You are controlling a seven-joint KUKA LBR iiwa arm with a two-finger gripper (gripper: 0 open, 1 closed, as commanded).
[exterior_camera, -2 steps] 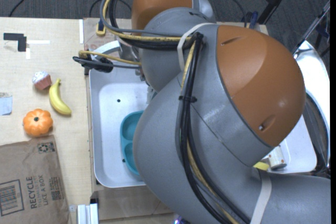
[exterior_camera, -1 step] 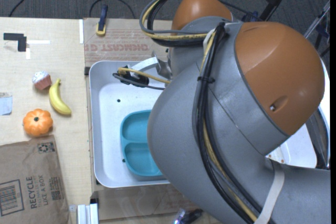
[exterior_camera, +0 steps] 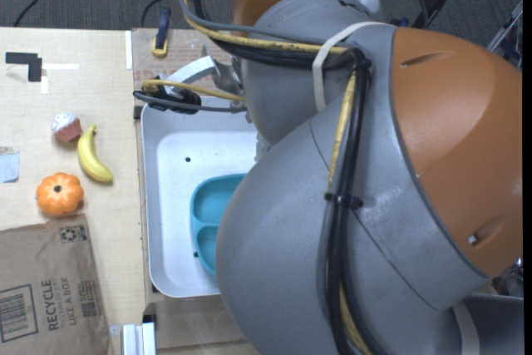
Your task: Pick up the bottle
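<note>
The grey and orange arm bulks over the right and middle of the camera view and covers most of the white bin. A blue object with a rounded shape lies in the bin, partly hidden under the arm; I cannot tell whether it is the bottle.
On the wooden bench left of the bin lie a yellow banana, a small orange pumpkin and a cupcake toy. A brown cardboard sheet lies at the lower left. Black and yellow cables run along the bin's top edge.
</note>
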